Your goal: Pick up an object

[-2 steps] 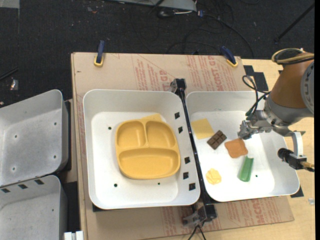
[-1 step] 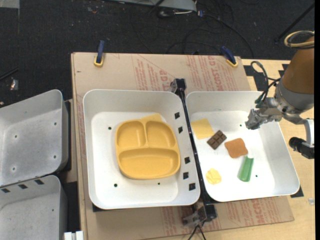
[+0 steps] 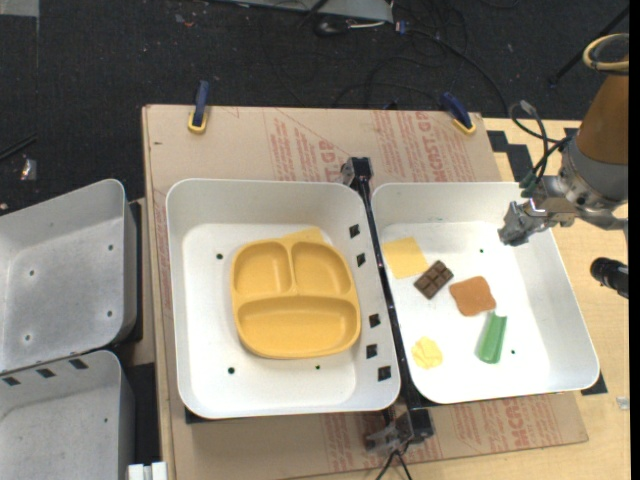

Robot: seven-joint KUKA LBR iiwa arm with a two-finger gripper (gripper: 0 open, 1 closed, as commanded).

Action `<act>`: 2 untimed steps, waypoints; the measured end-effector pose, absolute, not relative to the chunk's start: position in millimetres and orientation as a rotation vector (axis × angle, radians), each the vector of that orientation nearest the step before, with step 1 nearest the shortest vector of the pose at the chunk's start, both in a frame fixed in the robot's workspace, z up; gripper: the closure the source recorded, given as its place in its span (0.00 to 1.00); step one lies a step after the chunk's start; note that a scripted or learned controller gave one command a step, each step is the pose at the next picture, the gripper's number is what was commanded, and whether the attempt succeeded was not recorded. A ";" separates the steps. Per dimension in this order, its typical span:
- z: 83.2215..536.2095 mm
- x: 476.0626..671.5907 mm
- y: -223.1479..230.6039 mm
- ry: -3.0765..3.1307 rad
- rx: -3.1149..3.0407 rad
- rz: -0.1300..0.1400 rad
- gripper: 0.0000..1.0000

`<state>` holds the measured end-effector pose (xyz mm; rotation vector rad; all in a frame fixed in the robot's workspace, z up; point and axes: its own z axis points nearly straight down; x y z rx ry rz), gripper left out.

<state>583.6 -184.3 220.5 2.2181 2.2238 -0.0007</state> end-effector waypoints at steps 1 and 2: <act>262.1 584.5 -184.4 2.222 2.215 0.003 1.00; 268.3 580.1 -129.6 2.229 2.215 0.000 1.00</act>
